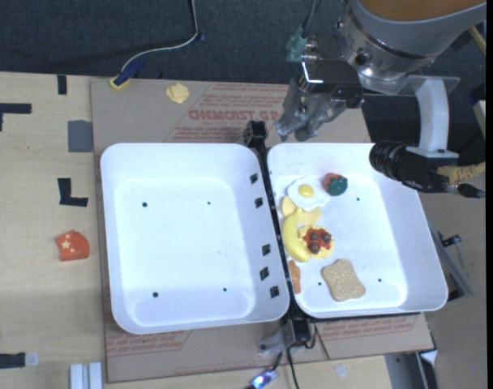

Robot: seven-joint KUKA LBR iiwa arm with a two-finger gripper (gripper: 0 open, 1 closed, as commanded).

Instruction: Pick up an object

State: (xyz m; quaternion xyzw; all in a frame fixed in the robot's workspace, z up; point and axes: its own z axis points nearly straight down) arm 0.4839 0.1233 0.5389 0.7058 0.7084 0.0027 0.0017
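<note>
Down at the near edge, the right bin (409,241) has a slice of toast (343,279) lying flat on its floor. Just left of that, tight against the bin's left wall, there's a small orange piece (294,275), too small to name. Moving farther in, a yellow banana (293,237) curves along that same wall, and a red berry tart (317,238) sits touching its right side. Beyond them lies a fried egg (305,193), white with a yellow yolk, and just right of it a small red and green piece (336,184). All of it clusters in the left half of the right bin.

The left bin (117,217) sits beside it, the two joined by black clips (267,250) along the middle.

Out on the bench to the far left, an orange-red block (73,245) rests on the wood, well apart from both bins. Farther back, a yellow lump (177,93) lies on the cardboard sheet (230,112).

And at the far side, the gripper (299,128) hangs above the right bin's far-left corner, beyond the egg; whether it is spread or closed I cannot tell, and nothing shows in its grasp.
</note>
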